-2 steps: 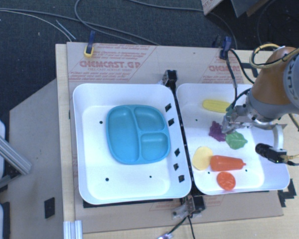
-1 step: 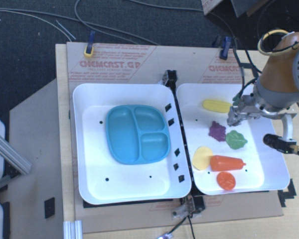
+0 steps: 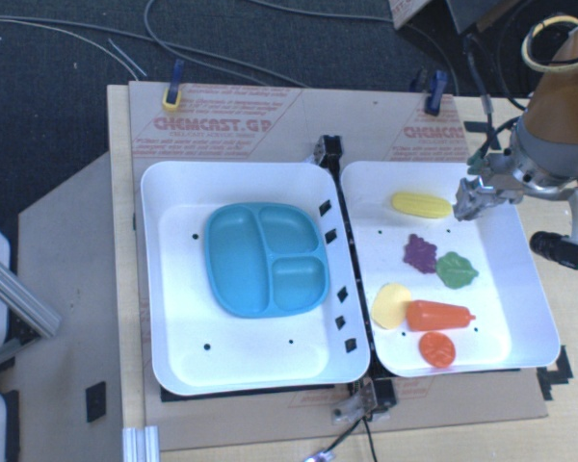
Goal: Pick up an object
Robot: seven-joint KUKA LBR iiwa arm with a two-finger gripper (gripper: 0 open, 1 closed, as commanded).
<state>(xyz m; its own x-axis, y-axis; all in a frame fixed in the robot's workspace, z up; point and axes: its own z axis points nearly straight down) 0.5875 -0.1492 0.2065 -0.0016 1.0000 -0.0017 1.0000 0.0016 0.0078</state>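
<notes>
Arm reaches in from the right, gripper low over the right bin, just beside the corn; can't tell its grip state. Grapes, leaf, carrot and tomato sit nearby. Blue tray in left bin, dark carpet beyond the bench.

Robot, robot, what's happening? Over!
Gripper low in right bin, beside yellow corn. Nothing held. Other toys sit apart, nothing blocking.
</notes>
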